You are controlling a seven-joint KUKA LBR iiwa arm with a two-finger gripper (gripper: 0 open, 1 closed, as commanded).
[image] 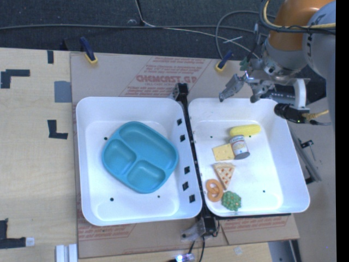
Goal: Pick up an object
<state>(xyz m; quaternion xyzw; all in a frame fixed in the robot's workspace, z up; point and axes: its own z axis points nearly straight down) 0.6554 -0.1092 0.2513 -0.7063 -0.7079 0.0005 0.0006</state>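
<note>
Jaws [242,89] hang above the far edge of the right bin [283,162], spread apart, nothing between them. Right bin holds a yellow banana-shaped piece [245,130] toward its far side, a small can [239,147] lying just beside a yellow cheese block [222,152], a pizza slice [224,173] below those, then a pretzel [214,189] and green broccoli [231,201] near the front edge. Left bin [92,146] carries a blue divided plate [139,156] at its middle.

Grey arm [322,31], orange band, looping cables, metal gripper [242,89]
</note>
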